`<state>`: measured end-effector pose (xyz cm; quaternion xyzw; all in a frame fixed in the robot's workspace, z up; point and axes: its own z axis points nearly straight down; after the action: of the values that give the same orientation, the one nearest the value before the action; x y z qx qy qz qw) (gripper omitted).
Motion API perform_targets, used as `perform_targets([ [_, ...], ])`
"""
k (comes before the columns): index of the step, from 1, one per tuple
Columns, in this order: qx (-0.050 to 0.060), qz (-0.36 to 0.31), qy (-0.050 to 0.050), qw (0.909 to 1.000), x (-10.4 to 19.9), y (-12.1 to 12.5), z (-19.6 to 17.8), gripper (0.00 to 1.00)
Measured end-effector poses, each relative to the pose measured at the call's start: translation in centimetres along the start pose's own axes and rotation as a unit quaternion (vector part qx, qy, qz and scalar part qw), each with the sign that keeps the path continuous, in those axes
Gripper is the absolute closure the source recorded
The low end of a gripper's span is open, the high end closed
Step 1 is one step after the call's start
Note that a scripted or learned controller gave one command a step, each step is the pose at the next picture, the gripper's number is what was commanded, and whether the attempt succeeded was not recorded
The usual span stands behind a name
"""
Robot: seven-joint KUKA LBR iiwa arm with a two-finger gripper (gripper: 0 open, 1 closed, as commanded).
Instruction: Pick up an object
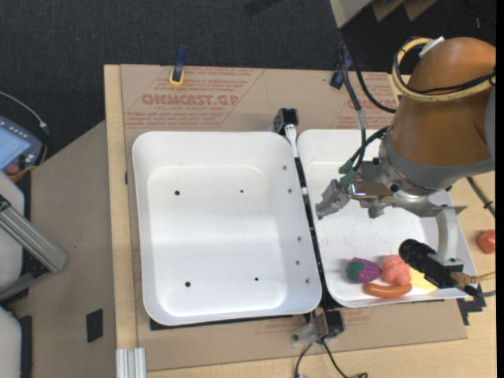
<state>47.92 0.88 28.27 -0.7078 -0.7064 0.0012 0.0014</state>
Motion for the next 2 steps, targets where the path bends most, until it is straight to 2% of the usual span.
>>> perform_targets([
  [1,-0.003,-0.003,0.000,1.0000,4.8,0.0,-1.9,0.00],
  [2,-0.005,-0.003,0.001,1.0000,8.8,1.8,-7.1,0.00],
])
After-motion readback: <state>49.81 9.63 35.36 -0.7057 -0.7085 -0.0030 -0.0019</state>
